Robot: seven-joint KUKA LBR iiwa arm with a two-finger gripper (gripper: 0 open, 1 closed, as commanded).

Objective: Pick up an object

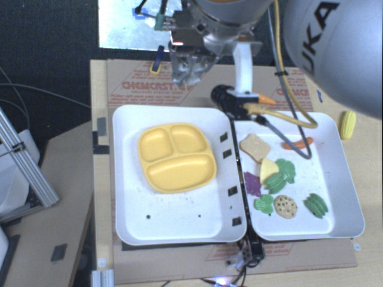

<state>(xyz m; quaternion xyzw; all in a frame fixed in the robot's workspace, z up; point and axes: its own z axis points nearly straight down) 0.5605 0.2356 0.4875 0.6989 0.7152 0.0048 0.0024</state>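
gripper [190,70] hovering above left bin's [125,178] far rim | yellow divided plate [176,157] inside it | toy foods, cookie [285,206] in right bin [344,178]

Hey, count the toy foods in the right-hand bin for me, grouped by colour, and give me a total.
Green: 3
Tan or brown: 2, bread slice and cookie
Yellow: 1
Purple: 1
Orange: 1
Total: 8

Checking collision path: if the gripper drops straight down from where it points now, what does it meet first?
Probably bare cardboard sheet behind the left bin, not the yellow divided plate. The gripper hangs just beyond that bin's far rim. Depth is unclear in this slanted view, so it might clip the rim.
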